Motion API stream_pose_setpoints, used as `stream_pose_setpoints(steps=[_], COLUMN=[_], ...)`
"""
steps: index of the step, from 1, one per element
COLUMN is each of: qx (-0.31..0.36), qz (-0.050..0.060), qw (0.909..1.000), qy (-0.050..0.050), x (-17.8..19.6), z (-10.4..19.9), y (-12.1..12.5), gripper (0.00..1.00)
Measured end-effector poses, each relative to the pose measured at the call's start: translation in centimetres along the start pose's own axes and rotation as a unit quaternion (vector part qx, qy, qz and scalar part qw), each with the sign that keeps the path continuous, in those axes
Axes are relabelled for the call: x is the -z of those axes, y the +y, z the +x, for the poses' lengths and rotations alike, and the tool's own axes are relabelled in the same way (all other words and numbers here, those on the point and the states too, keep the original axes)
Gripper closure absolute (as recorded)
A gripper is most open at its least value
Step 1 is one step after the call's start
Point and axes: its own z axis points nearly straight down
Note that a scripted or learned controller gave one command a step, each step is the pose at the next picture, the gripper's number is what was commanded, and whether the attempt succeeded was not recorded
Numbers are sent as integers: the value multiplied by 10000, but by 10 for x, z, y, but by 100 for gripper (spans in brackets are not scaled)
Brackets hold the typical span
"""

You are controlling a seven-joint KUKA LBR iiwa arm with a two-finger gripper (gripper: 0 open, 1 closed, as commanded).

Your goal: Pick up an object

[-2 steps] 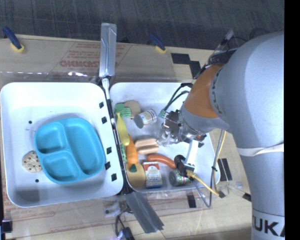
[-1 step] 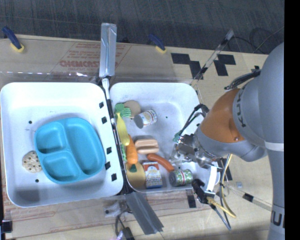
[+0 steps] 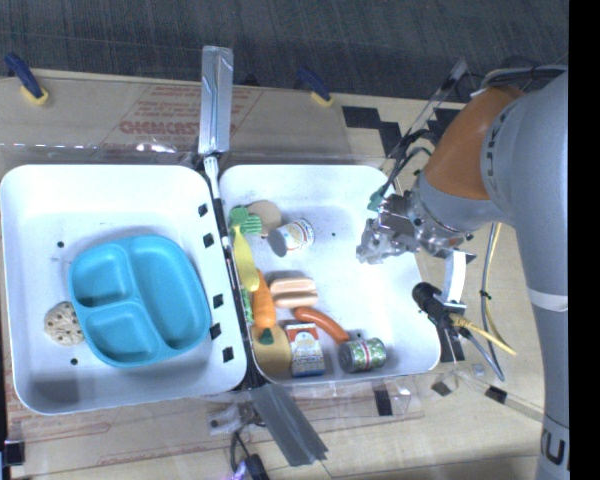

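Grey arm [image 3: 510, 158] hangs over the right white bin [image 3: 330, 183] — pincer [image 3: 380, 240] hard to tell. Small green tin can [image 3: 362, 353] lies near the bin's front edge — light, hard, slippery; grab its round sides.

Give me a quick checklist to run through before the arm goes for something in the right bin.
1. Pincer over the right white bin: ok.
2. Pincer holding nothing: cannot tell.
3. Targets present: ok; orange carrot, small green can and yellow banana lie along the bin's left and lower sides.
4. Pincer above a target: not ok; bare floor below it.
5. Items well spaced: not ok; they are crowded.
6. Blue divided plate sits in the left bin: ok.
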Motion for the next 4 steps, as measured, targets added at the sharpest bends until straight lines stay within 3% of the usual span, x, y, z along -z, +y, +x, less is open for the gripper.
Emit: stream_pose_setpoints(steps=[1, 2, 3, 4], qx=[-9, 453, 411, 604], qz=[55, 3, 35, 19], qw=[10000, 9990, 9992, 9982], qy=[9, 2, -4, 17], x=[-74, 0, -35, -82], z=[-19, 4, -3, -17], y=[-75, -10, 13, -73], gripper=[0, 0, 0, 0])
